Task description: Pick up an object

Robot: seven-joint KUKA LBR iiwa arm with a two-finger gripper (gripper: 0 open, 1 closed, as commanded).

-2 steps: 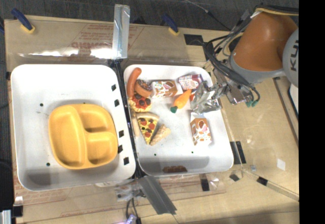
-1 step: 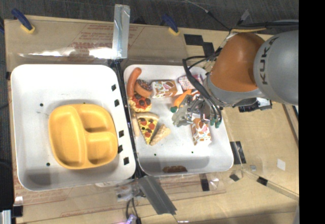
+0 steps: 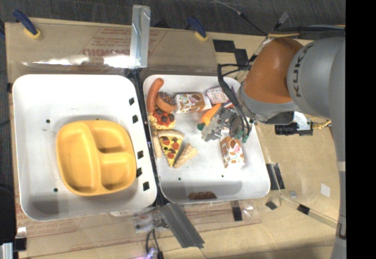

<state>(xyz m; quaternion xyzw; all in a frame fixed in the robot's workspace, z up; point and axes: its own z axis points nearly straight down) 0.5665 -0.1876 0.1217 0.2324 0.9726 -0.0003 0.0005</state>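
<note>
Orange toy carrot [image 3: 210, 114] under your gripper [image 3: 222, 127] looks light, stiff, slick; pinch its middle. Finger state: cannot tell.

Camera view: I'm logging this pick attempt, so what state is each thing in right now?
Yellow tray: flat in the left bin, compartments bare.
Hot dog: lying at the right bin's upper left corner.
Pizza slice: flat on the bin floor.
Carrot: lying tilted beside the gripper.
Small carton: lying on its side.
Gripper: low over the right bin.
</note>
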